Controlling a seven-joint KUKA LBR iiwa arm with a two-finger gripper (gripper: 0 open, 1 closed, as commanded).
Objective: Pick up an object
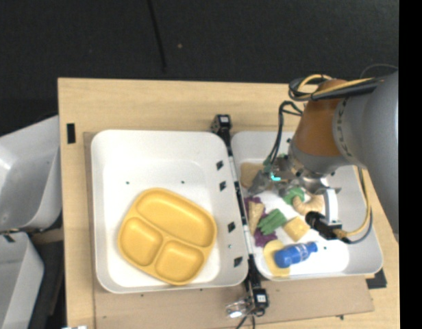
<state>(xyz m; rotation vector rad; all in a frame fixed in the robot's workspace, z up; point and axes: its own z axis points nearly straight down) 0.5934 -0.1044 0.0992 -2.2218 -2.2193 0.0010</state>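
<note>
Pale wooden bench (pixel 149 105) bearing two white bins (pixel 105 204) (pixel 358 256) side by side.

Yellow three-compartment tray (pixel 167 235) lying in left white bin (pixel 105 184), toward its near side. Both bins set on light wooden bench (pixel 163 101); black clip (pixel 221 123) at their far junction.

A yellow three-compartment plastic tray (pixel 167 234) is occupying the left white bin's (pixel 108 149) lower half, leaving its upper floor open. The grey, orange-banded arm (pixel 334 132) is overhanging the right white bin (pixel 365 252), where a blue plastic bottle (pixel 295 254) and small green and purple pieces (pixel 268 221) are crowding the left side.
</note>
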